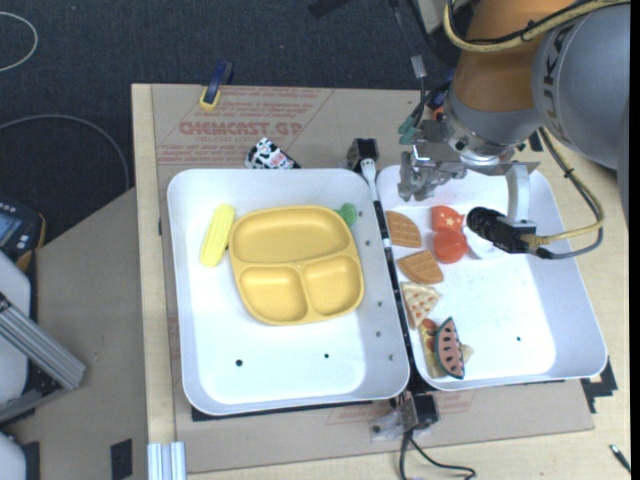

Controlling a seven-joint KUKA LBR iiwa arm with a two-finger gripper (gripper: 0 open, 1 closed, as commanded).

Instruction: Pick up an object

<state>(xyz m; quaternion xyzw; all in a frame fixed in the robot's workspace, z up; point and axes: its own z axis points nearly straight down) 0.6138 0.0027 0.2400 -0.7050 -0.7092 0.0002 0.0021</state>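
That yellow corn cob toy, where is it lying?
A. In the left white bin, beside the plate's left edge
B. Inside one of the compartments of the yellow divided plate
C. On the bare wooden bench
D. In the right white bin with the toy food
A: the yellow corn cob toy lies on the floor of the left white bin, just outside the left edge of the yellow divided plate.

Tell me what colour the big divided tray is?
Yellow. The divided tray shows plainly in the camera view, in the left bin.

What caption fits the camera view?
KUKA gripper above right bin's toy food; yellow divided tray in left bin.
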